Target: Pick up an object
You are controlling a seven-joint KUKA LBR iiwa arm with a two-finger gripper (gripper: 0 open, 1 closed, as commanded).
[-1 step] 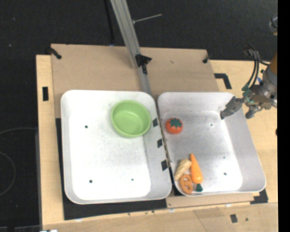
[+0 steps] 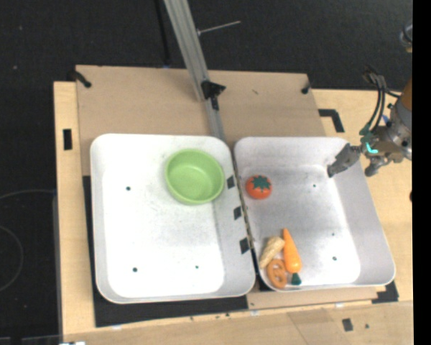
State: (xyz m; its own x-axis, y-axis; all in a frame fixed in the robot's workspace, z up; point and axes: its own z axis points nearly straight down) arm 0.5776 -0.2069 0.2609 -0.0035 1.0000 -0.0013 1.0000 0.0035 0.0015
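The tool [image 2: 359, 160] hangs over the right bin's [image 2: 359, 214] upper right rim, its fingers spread apart with nothing between them. The tomato [image 2: 258, 186] sits alone near the divider. The carrot [image 2: 292, 251] lies packed against other toys in the lower left corner. A grab there could likely hit the wall or nudge neighbours. The tomato may roll away. The bowl [image 2: 195, 177] rests in the left bin [image 2: 129, 236].

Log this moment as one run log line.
gripper: open, holding nothing, over right bin upper right corner | tomato, carrot: untouched
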